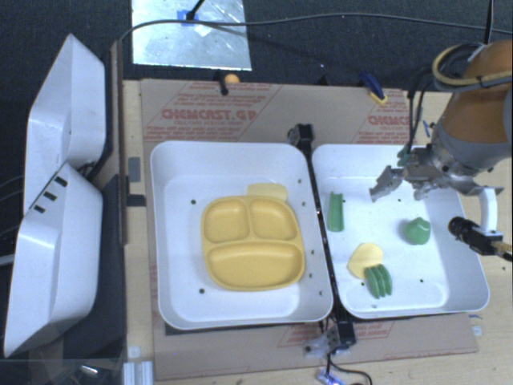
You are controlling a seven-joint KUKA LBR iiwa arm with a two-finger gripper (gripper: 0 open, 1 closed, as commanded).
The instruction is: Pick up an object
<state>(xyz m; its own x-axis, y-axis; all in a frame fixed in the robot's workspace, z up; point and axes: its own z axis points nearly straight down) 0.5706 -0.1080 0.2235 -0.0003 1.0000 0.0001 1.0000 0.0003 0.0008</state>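
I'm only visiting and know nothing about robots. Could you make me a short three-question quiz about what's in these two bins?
1. True or false: the yellow divided tray lies in the left bin.
2. How many green items lie in the right bin?
3. Which item lies nearest the gripper: A) green stick, B) green ridged piece, C) yellow wedge?

Key: 1 true. 2 three: the stick, the ridged piece and a green rounded piece. 3 A.
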